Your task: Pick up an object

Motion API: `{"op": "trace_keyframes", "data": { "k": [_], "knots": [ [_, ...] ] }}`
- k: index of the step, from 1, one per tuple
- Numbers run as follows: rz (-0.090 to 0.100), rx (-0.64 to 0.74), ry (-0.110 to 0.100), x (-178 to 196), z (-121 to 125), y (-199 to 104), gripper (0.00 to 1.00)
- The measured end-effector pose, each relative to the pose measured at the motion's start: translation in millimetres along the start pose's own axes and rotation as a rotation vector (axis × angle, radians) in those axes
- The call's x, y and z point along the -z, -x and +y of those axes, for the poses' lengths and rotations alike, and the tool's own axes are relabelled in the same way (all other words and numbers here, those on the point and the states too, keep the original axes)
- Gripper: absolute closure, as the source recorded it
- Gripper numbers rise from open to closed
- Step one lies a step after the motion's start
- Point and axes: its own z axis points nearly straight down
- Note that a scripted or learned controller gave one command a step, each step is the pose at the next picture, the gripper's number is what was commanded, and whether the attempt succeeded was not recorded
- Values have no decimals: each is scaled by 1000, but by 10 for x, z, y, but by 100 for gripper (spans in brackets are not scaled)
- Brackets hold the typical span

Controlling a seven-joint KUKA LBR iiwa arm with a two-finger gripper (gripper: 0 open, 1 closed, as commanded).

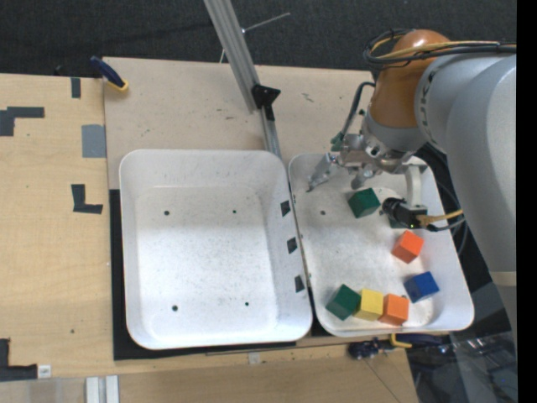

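Green cube (363, 202) lies just beside the claw (323, 175), whose state I cannot tell; approach under way, next centre over the cube and descend

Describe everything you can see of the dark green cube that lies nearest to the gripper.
The dark green cube is small, matte and plain, perhaps plastic or foam. It sits turned slightly askew on the floor of the right bin, in its upper part, apart from the other blocks. The gripper hangs just up-left of it; contact cannot be told.
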Motion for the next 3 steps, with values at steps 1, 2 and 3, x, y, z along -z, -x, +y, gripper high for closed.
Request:
{"op": "trace_keyframes", "data": {
  "k": [1, 2, 3],
  "knots": [
    [-1, 0, 1, -522, -11, -8, 0],
    [0, 1, 6, -389, 1, -17, 100],
    [0, -1, 11, 58, 2, 41, 100]
  ]
}}
